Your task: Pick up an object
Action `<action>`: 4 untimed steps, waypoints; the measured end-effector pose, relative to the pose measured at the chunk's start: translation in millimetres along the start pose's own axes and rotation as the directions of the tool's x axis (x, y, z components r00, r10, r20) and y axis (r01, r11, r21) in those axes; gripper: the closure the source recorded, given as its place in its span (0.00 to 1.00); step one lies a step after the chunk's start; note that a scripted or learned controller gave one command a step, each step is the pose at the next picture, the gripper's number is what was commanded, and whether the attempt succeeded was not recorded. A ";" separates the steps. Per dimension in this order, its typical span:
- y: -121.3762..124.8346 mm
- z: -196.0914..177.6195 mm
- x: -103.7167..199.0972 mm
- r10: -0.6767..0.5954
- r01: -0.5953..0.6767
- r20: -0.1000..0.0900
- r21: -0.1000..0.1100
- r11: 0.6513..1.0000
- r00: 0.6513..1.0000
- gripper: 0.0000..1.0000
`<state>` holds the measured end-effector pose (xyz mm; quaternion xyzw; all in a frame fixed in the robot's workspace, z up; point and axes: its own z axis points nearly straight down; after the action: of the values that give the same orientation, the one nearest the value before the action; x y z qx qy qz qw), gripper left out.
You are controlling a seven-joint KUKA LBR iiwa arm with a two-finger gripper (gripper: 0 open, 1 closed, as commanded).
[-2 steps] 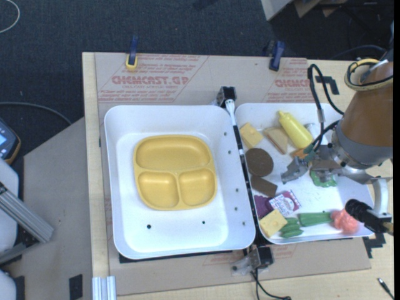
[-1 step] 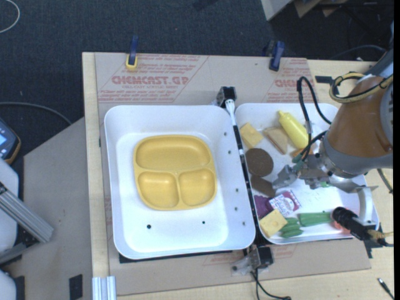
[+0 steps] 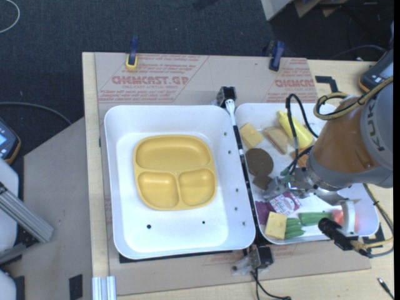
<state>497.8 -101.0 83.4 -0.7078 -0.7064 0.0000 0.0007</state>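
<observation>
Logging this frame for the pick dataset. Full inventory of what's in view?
Bins: 2, white, side by side on the bench.
Divided plate: 1, yellow, three compartments, middle of left bin.
Round disc: 1, brown, left part of right bin.
Wedge: 1, pale yellow, top left of right bin.
Tan piece: 1, right of the wedge.
Banana-like item: 1, yellow, top of right bin.
Block: 1, yellow, bottom of right bin.
Green item: 1, right of the block, type unclear.
Packet: 1, purple and white, under the gripper area.
Clamps: 2, blue, far bench edge.
Arm: 1, grey with orange band, over right bin.
Gripper: 1, low over right bin; state unclear.
</observation>
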 end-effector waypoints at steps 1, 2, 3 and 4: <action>-0.2 -0.9 0.2 -0.001 0.001 0.001 -0.001 1.000 1.000 0.00; 0.3 -11.1 0.3 0.000 0.000 0.001 -0.003 1.000 1.000 1.00; 6.5 -72.3 -3.7 -0.002 0.002 0.003 -0.008 1.000 1.000 1.00; 14.7 -118.9 -8.1 -0.003 0.003 0.003 -0.005 1.000 1.000 1.00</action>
<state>512.6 -109.2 202.2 -0.7067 -0.7075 -0.0008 -0.0022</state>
